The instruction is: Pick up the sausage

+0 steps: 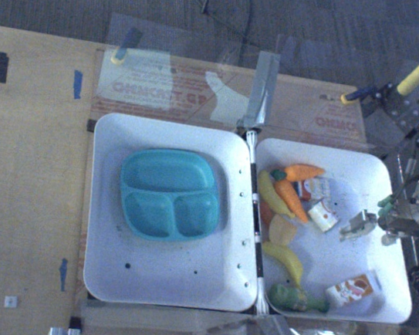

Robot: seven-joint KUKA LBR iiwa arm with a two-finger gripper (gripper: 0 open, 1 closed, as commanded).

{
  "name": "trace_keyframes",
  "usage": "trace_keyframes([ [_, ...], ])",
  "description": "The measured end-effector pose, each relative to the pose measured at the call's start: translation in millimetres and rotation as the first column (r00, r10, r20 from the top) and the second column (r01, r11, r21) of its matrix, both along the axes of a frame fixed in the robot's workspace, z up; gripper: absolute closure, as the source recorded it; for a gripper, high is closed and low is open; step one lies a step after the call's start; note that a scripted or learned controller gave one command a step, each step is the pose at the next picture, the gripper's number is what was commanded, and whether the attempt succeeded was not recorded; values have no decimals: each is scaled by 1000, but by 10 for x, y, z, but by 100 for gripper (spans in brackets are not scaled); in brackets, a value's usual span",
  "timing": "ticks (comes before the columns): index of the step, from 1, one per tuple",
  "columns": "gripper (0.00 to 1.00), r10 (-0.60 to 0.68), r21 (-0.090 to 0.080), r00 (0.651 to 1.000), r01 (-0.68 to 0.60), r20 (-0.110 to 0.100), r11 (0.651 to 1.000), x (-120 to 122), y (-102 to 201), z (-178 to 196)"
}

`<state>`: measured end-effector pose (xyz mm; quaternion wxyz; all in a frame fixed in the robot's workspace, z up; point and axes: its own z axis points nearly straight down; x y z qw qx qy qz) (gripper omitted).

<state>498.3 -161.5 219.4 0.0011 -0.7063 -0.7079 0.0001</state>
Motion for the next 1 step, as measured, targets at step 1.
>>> trace_keyframes([
  [1,0,-63,-1,998,63,2,998,201,-96,-1158],
])
